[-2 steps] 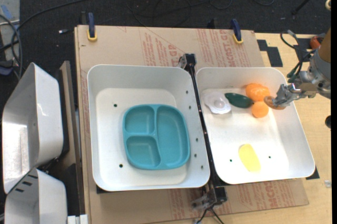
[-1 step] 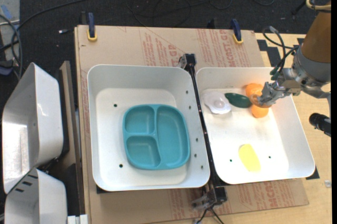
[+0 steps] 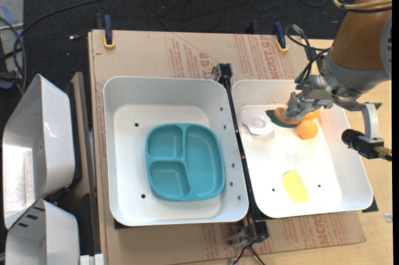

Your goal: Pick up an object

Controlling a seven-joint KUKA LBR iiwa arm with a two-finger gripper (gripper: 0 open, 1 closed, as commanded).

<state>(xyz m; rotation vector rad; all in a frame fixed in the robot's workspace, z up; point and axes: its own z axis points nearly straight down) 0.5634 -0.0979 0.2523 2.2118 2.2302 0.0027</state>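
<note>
While the arm (image 3: 361,39) reaches in from 3 o'clock, we see the gripper (image 3: 298,109) low in the right bin (image 3: 349,195), at about 12 o'clock of its floor. We cannot tell its finger state; the tips are blurred against what lies under them. An orange ball (image 3: 307,130) sits just at 5 o'clock of the gripper, a dark green piece (image 3: 277,119) at its 9 o'clock, possibly touching. A white cup (image 3: 256,122) lies further toward 9, a yellow object (image 3: 295,186) at 6 o'clock, well apart. The left bin (image 3: 118,151) holds a teal divided plate (image 3: 184,161).
</note>
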